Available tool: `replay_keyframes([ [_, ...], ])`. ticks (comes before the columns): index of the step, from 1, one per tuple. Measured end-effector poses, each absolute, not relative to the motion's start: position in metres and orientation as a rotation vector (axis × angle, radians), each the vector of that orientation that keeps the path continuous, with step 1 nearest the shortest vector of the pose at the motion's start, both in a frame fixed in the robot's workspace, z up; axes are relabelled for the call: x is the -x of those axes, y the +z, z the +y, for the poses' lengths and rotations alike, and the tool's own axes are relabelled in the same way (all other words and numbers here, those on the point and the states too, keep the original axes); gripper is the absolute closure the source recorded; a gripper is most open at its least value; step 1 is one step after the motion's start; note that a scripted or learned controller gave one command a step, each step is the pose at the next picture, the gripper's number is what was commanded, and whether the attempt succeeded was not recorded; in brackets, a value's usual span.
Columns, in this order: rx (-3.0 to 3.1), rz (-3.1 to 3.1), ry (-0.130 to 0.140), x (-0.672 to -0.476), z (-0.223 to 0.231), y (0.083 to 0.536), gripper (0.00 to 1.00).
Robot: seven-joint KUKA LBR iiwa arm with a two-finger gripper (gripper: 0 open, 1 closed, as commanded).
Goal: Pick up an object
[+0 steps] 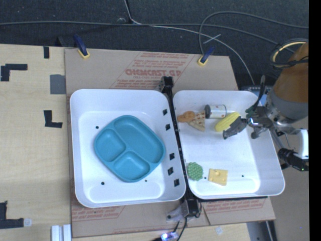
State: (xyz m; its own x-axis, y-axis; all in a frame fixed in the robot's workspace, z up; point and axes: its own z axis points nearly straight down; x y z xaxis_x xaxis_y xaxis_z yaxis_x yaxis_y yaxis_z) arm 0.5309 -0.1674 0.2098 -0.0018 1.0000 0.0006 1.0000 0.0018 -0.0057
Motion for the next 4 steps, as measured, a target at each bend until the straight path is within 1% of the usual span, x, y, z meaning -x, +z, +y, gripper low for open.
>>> replay_keyframes([
  [1,2.216,-2.218,0.007,-0.534,-0.165,0.146,0.00],
  [2,2.217,-2.218,0.006,-0.522,-0.166,0.093,0.00],
  [3,2.216,-2.222,0.003,-0.523,-0.165,0.106,1.00],
  [4,2.221,-2.225,-0.002,-0.528,-0.161,0.149,1.00],
])
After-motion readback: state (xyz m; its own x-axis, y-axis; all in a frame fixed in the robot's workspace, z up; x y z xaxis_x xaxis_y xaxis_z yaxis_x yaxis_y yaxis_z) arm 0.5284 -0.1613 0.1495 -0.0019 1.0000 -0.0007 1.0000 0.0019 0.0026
